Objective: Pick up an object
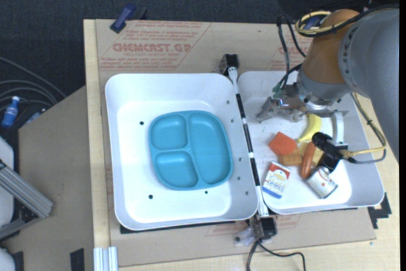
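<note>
Over the right white bin, your grey two-finger gripper hovers; its state you cannot tell.
Yellow banana, orange block, carrot and small carton crowd the bin's middle; its far edge lies open.

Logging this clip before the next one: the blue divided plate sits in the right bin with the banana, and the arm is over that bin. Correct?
Not quite. The blue divided plate lies in the left bin, alone. The banana is in the right bin, and the arm is over that bin, as the camera view shows.
</note>
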You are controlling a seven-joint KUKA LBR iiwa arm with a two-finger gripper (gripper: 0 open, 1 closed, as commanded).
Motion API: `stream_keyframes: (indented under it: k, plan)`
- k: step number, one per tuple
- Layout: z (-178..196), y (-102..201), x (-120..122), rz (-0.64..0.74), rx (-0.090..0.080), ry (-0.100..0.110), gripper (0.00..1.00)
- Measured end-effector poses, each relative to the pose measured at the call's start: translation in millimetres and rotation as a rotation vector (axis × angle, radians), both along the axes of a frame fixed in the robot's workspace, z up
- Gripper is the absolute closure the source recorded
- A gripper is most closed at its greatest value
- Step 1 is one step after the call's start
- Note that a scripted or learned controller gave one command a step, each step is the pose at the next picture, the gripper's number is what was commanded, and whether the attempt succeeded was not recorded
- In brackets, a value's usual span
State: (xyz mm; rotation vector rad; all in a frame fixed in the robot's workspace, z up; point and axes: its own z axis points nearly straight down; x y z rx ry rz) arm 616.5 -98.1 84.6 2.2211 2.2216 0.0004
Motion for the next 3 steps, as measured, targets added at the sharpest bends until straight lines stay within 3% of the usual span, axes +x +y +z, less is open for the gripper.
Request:
stream_keyframes:
  k: [1, 2, 3]
  plan:
    - [0, 5, -55, -0.001, 0.001, 0.003, 0.0]
    - [10, 5, -54, -0.001, 0.001, 0.001, 1.0]
    - [102, 10, 40, 0.001, 0.0, -0.005, 1.0]
